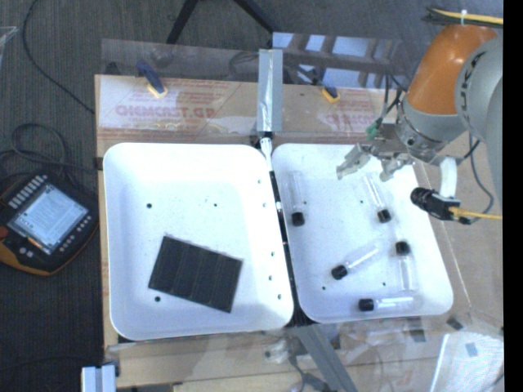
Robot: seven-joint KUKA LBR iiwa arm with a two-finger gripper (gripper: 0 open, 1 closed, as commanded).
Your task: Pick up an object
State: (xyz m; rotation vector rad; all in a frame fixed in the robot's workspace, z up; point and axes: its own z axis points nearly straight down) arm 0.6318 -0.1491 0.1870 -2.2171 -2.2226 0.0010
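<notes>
The hand [372, 162] is seen over the upper part of the right bin [437, 296], fingers spread, nothing between them. It is judged to be poised for a descent, not yet committed to one target. Five clear vials with black caps are scattered in that bin: one by the divider [294, 196], one just below the hand [377, 200], one mid-bin [353, 263], one near the right wall [404, 266], one at the front [384, 304]. A dark flat pad [196, 273] is laid in the left bin [122, 243], well apart from the hand. The vial just below is judged the likeliest pick.

Grey arm [490, 80], orange band, metal end effector [372, 163]
</notes>
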